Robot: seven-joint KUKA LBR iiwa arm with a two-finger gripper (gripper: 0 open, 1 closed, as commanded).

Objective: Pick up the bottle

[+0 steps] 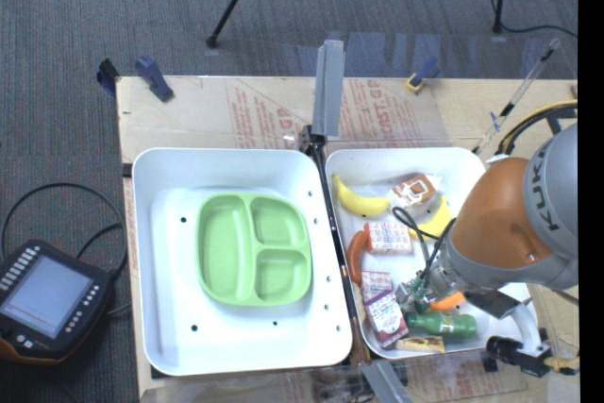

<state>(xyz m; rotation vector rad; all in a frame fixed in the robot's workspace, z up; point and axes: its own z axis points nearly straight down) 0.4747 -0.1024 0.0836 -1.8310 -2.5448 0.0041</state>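
The gripper [422, 291], whose grip I cannot tell, hangs over the green bottle [444, 326] in the right bin [472, 160], and crowding snacks [385, 314] could make it slip.

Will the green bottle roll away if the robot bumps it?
Probably a little. The green bottle lies on its side in the right bin, and its round body looks apt to roll. Packets crowd its left end, so it likely won't go far. It looks smooth, so it may slip from the gripper.

Lime-green divided plate [255, 248], white bins [151, 203], yellow banana [357, 199], dark green bottle [444, 326], orange-banded grey arm [510, 222]
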